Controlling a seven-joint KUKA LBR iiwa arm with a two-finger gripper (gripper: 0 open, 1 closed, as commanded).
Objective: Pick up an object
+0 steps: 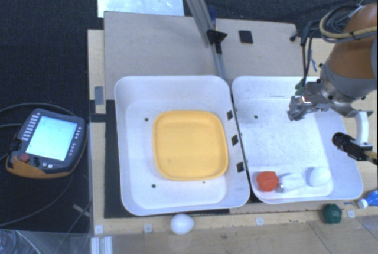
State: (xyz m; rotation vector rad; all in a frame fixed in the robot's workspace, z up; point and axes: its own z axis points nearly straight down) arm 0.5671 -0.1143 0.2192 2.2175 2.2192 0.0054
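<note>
the gripper (299, 106) hangs above the right bin (277, 134); whether it's spread or pressed together, i cannot tell. the orange ball (267, 181) and white ball (319, 176) hug that bin's near wall, with a small clear piece (289, 182) between them, so a grab may hit the wall or roll them away.

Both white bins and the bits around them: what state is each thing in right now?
Yellow plate: lying flat in the left bin.
Orange ball: resting at the right bin's near edge.
White ball: resting in the right bin.
White egg: on the bench, outside the bins.
Green ball: on the bench, outside.
Gripper: above the right bin, nothing seen in it.
Handheld screen: lit.
</note>
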